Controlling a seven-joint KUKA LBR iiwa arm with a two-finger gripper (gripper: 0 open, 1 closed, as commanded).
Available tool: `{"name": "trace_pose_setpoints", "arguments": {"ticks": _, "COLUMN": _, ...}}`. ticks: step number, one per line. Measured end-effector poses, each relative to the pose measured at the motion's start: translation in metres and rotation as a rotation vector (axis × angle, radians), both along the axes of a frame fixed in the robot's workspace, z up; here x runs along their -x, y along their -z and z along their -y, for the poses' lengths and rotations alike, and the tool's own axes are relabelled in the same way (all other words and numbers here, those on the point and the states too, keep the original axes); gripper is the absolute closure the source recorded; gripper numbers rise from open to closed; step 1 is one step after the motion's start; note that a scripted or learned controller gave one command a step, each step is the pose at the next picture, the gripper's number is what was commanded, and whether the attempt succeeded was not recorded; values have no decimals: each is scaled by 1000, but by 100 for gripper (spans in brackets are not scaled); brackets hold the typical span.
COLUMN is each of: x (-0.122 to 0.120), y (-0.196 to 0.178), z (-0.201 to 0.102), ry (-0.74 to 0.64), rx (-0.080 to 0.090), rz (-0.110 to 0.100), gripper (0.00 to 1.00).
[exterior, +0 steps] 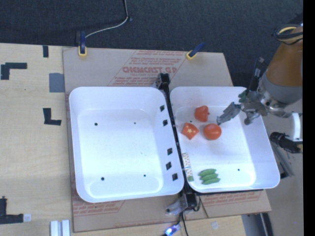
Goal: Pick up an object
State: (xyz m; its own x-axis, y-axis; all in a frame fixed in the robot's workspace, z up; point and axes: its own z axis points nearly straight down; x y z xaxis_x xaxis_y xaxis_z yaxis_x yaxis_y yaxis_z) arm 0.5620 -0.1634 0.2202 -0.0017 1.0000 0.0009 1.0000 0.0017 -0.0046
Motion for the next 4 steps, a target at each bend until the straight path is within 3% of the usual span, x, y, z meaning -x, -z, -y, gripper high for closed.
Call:
{"name": "trace_pose_setpoints", "arguments": {"ticks": 1, "x": -31, "y": 145, "z": 19, "ry": 0, "rx": 2, "rz": -3, "gripper": 0}}
{"name": "trace_pose_setpoints", "arguments": {"ticks": 2, "x": -33, "y": 129, "z": 19, "ry": 0, "rx": 2, "rz": 1, "gripper": 100}}
{"name": "trace_pose_setpoints", "arguments": {"ticks": 4, "x": -32, "y": 115, "z": 19, "ry": -2, "rx": -1, "rz": -8, "gripper": 100}}
